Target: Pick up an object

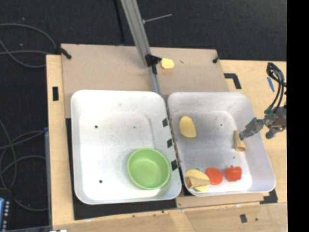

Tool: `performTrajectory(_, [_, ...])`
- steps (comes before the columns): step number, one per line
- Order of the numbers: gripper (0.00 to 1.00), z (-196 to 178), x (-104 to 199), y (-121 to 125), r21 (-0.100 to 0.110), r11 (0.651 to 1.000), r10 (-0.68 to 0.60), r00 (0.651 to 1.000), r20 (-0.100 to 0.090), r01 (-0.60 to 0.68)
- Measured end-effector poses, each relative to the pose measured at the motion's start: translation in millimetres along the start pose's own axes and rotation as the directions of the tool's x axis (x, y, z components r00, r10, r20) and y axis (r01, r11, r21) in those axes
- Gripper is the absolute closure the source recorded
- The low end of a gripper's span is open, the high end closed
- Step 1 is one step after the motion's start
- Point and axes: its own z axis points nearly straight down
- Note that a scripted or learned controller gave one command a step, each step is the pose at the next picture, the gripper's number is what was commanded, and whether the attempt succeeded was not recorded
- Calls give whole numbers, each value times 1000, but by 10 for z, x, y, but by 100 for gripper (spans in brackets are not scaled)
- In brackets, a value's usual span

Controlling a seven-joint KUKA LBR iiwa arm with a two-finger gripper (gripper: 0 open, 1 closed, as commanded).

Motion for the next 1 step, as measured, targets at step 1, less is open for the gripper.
performTrajectory(1, [0,-1,-1,0,0,1000,1,1000,0,-1])
